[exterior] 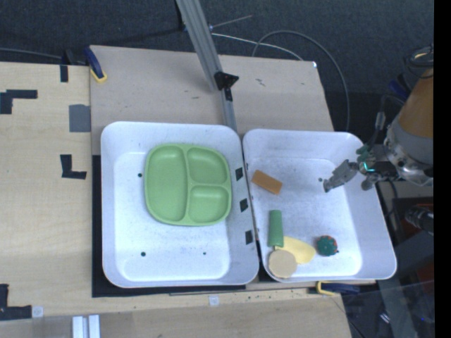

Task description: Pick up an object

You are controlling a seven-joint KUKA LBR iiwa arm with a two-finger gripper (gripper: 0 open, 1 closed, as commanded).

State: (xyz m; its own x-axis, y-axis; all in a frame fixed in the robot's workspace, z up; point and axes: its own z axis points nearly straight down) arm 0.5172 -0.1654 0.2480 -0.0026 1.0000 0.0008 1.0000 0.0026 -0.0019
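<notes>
Fingers [337,177] of the gripper [354,179] stand spread with nothing between them, poised over the right-hand side of the right bin [310,153], above bare floor. No object is in hand; the pick is judged not yet begun. Candidates lie left and nearward of the gripper: an orange block [267,182] lies alone toward the bin's left wall; a green cylinder [275,228] lies nearer, its near end touching a yellow piece [299,250] and a tan disc [282,263]; a small red and green ball [325,245] sits just right of that cluster. The left bin [113,189] bears a green divided plate [188,184]. Recommendation: take the orange block or the ball, both free of neighbours; centre the spread jaws across the narrow dimension, descend squarely, and close only once both fingers flank the object. The clustered items risk a glancing grip.
</notes>
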